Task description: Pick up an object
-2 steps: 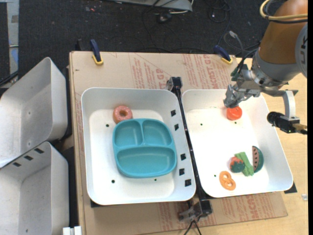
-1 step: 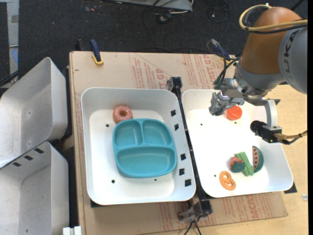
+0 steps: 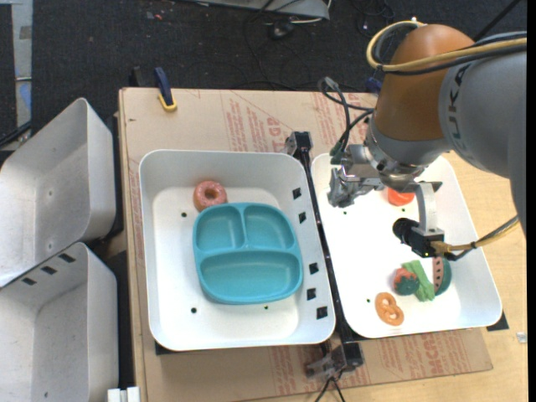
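Grey and metallic, the pincer [image 3: 343,193] is hanging over the upper left part of the right bin [image 3: 477,304], close to the wall between the two bins. I cannot tell whether it is released or clenched, because its tip is looking like one blurred lump from above, and nothing is showing in its grip. Just beside it, a red-orange thing [image 3: 400,196] is lying in the same bin, and the wrist is covering its upper part, so its shape is staying unclear. The big orange band of the arm [image 3: 419,74] is hiding the back corner of this bin.

Lower in the right bin, well apart from the pincer, a green toy [image 3: 414,279] is touching a melon slice [image 3: 441,273]; where one ends I cannot say. A pretzel [image 3: 388,308] is lying near them. In the left bin [image 3: 159,224] a blue plate [image 3: 249,252] with three compartments is resting, and a doughnut [image 3: 209,194] is sitting at its upper edge.

Both bins are standing on a brown board [image 3: 234,115] with faded red print. A blue and yellow clamp [image 3: 165,90] is gripping its back edge. Two more white tubs [image 3: 50,182] are leaning at the left, cut off by the border. Dark floor with cables [image 3: 276,23] is lying behind.
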